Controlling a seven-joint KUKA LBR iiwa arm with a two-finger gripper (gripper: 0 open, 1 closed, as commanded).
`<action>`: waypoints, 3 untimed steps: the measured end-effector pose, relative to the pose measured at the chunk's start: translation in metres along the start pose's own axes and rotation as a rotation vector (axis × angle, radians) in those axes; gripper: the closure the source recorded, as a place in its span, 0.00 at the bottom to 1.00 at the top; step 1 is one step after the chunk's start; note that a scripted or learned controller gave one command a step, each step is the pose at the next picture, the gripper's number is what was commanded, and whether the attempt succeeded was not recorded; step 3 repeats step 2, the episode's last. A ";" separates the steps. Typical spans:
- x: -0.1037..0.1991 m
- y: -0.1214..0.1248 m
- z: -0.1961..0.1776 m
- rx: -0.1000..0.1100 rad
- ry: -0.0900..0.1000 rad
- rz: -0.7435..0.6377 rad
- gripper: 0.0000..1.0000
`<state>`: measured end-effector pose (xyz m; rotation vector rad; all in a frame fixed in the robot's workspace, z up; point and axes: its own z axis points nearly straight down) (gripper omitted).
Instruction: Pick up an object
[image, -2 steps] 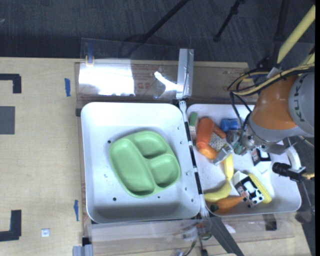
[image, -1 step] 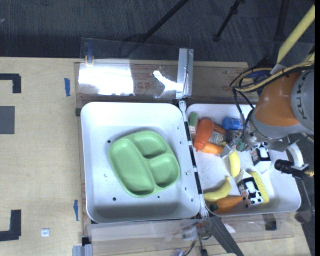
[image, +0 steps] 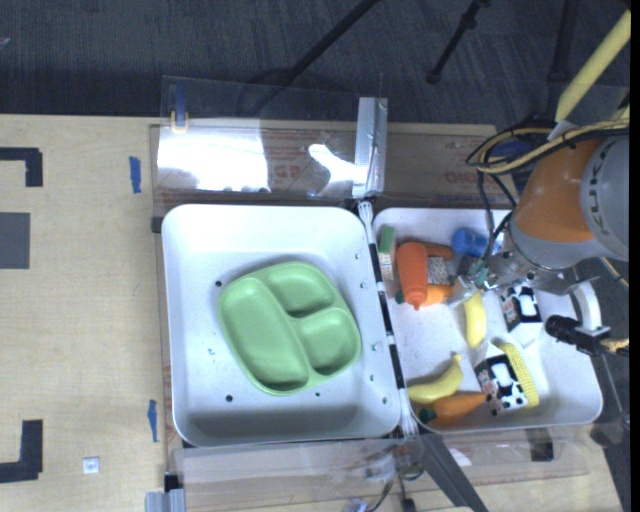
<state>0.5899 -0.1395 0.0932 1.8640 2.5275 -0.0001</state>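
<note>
Small yellow banana (image: 474, 321) just beneath my gripper (image: 487, 272), its opening unclear to me, orange bottle (image: 411, 272) crowding left, right white bin (image: 575, 395) wall nearby.

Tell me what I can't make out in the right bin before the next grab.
- Claw: open or shut unclear in the camera view; the grey arm's wrist covers it.
- Small blue object: partly hidden by the wrist, shape unclear.
- Orange bottle's label: too small to read.
- Orange carrot-shaped toy: partly under the curved yellow banana.
</note>
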 end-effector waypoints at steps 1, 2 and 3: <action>-0.001 0.000 -0.010 -0.003 -0.002 0.003 1.00; 0.067 0.021 -0.091 -0.001 0.000 0.171 1.00; 0.067 0.021 -0.091 -0.001 0.000 0.171 1.00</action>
